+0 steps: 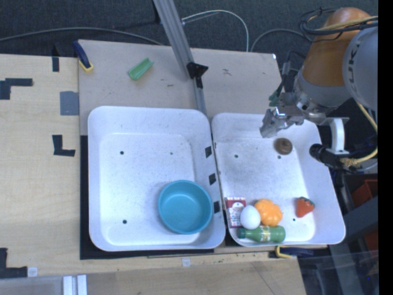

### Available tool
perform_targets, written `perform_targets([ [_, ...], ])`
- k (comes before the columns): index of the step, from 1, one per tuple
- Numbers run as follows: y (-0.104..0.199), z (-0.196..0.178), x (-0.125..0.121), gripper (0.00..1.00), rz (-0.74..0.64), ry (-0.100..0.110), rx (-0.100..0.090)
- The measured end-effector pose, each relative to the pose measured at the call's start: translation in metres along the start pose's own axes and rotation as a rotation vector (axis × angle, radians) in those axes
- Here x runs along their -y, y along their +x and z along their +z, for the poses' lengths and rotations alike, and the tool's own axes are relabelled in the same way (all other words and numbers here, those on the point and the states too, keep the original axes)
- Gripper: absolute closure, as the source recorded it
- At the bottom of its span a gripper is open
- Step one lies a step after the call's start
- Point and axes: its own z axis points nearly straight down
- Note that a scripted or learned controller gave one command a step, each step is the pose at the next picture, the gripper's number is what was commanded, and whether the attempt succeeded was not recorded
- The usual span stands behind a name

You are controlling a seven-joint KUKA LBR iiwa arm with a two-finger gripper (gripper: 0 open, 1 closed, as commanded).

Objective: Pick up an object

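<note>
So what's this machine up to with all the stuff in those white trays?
A robot arm is reaching in over the right tray, its claw hanging near the far edge, just above a small brown round thing. It's meant to pick something up. Toy food sits bunched at the tray's near edge. A blue bowl rests in the left tray.

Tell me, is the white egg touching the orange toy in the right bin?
Touching. The camera view shows the white egg pressed against the orange toy with no gap.
</note>
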Motion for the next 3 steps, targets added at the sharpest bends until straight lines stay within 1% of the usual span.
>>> perform_targets([
  [1,0.000,-0.041,-0.001,1.00,-0.001,0.002,-0.001],
  [2,0.046,-0.041,0.013,1.00,-0.004,0.007,-0.002],
  [3,0.089,-0.032,0.018,1.00,-0.004,0.008,-0.002],
])
